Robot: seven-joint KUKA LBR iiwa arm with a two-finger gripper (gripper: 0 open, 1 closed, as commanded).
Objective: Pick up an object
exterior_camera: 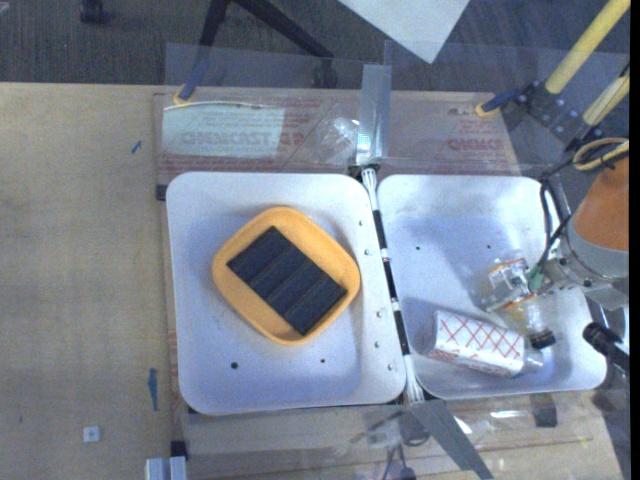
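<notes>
Two shallow white bins stood side by side on the bench: left bin (pixel 190 298), right bin (pixel 450 218).

Item 1. Yellow tray (pixel 226 268), rounded square, set cornerwise at the middle of the left bin. It carried a dark ribbed panel (pixel 287 280) on its face. Well apart from the arm; judged an unlikely target.

Item 2. Arm (pixel 605 218), grey with an orange band, entering over the right rim of the right bin.

Item 3. Pack (pixel 478 341), the likeliest thing to be picked. A flattened, tube-like packet, white with a red criss-cross print and a paler end at its right. It lay flat on the floor of the right bin, near that bin's front edge. Its long axis ran almost left to right across the view, dipping slightly toward the right.

Item 4. Gripper (pixel 507 286), low over the right bin's floor. Whether it was released or clenched could not be told, and nothing was visibly held. The pack lay just beside it on the front side, apart from it. A grasp would call for a short shift toward the bin's front edge, closing across the pack's short width.

Item 5. Small black piece (pixel 542 339), just beside the pack's right end; its nature was too small to tell.
</notes>
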